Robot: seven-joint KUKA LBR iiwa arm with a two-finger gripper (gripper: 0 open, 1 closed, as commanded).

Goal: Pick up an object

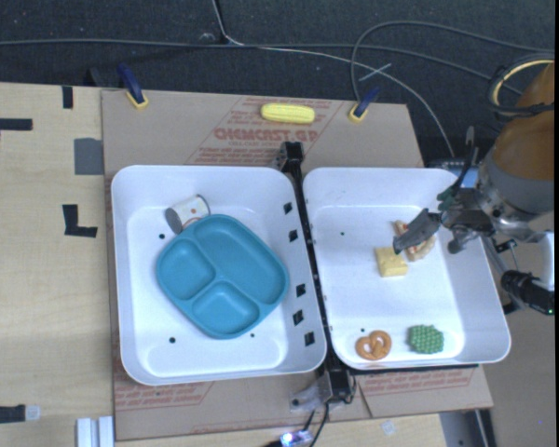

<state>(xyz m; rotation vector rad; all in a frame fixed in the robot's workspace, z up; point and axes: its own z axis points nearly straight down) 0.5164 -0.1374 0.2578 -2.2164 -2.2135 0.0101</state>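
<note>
You have the most free floor in the right bin (354, 250): its left half is bare white, while the objects crowd its right and lower parts. A yellow wedge-shaped piece (392, 263) lies near the bin's middle, with a small orange-and-white item (419, 238) just beside it at about 1 o'clock. Along the bin's near wall sit a pretzel-shaped toy (374, 345) and, just to its right at 3 o'clock, a green bumpy object (426, 339). The gripper (434, 231) reaches in over the right rim, and a dark finger (415, 234) overlaps the orange-and-white item, so you cannot tell whether the claw is spread, closed, or grasping anything. The arm (526, 156) is cut off at the right side of the view. In the left bin (130, 277), a blue divided tray (222, 275) takes up most of the middle, leaving you only narrow margins; a small cup (186, 212) lies on its side at the tray's 11 o'clock, touching its rim. Beyond the bins, a yellow corn-like toy (287, 113) rests on the cardboard sheet (214, 128), whose red printing is too blurred to read with certainty.
</note>
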